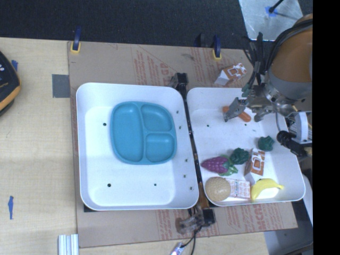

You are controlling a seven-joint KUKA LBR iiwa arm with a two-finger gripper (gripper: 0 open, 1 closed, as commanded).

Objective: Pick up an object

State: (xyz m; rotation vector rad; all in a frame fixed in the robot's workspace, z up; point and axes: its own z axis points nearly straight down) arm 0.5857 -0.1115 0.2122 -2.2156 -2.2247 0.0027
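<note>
Grey arm's end effector point(245, 112) low over right white bin point(212, 137), fingers spread either side of small orange carrot-like toy point(241, 116) on bin floor near far edge, blue divided plate point(143, 132) in left white bin point(90, 142)

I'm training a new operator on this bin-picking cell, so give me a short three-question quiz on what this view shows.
1. True or false: the blue divided plate lies in the left bin.
2. Which item lies nearest the tool? A) yellow banana B) orange carrot-like piece C) purple grapes
3. Fill in: the round tan bun sits near the right bin's ______ corner, front-left or back-right as the camera sees it.

Key: 1 true; 2 B; 3 front-left.
</note>
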